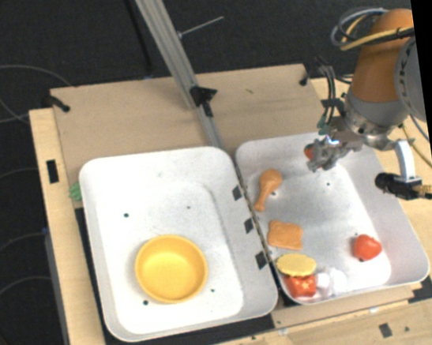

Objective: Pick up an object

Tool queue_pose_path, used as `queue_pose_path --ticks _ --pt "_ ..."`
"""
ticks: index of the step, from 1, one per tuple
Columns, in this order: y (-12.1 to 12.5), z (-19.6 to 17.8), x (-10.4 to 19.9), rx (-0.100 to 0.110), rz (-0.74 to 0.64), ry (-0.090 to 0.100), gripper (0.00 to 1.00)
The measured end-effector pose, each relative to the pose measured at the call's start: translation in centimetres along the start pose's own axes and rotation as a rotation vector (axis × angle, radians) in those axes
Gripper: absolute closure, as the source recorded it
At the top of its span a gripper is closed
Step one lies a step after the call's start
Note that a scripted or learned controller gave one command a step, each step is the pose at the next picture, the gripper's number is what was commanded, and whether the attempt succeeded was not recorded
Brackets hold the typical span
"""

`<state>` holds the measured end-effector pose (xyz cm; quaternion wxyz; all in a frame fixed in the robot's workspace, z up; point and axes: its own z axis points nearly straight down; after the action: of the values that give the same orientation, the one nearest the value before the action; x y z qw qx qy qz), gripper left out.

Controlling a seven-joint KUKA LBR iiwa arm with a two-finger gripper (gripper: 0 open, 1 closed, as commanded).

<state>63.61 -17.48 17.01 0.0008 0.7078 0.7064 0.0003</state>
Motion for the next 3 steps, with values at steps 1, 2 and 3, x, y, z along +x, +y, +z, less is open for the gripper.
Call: queue_pose_path --ticks 1,2,3 --pt "0.4 -4.2 -0.3 0.0 -0.004 0.0 1.0" --pt "0.5 -7.4 -0.5 -0.003 -0.004 0.0 1.0" --pt "-0.9 -7.8 3.6 0.001 -0.007 0.002 1.0"
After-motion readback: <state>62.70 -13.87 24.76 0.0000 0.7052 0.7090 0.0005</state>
